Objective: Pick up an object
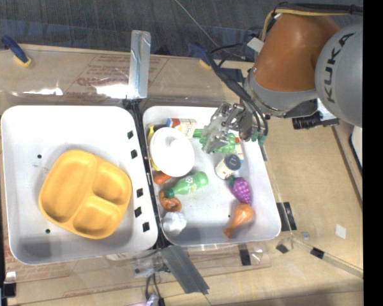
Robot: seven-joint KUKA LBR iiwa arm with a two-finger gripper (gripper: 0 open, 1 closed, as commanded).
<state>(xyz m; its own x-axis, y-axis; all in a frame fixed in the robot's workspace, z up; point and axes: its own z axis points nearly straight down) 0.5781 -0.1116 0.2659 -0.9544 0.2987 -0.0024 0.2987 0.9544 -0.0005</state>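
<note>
gripper (218,132) is hanging over right bin (268,218), finger state hard to tell | green bottle (187,184) below-left is lying long axis left-right, cap end unclear

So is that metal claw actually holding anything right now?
It cannot be told: the gripper hangs low over the right bin, above a green item.

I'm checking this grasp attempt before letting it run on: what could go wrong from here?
1. The gripper is low over the right bin's crowded far end, beside the white bowl and a green item; it may nudge neighbours rather than grasp one thing.
2. Objects lie close together: the green bottle touches the bowl, so lifting one could drag the other.
3. The purple grapes look small and rounded, so they might slip.
</note>
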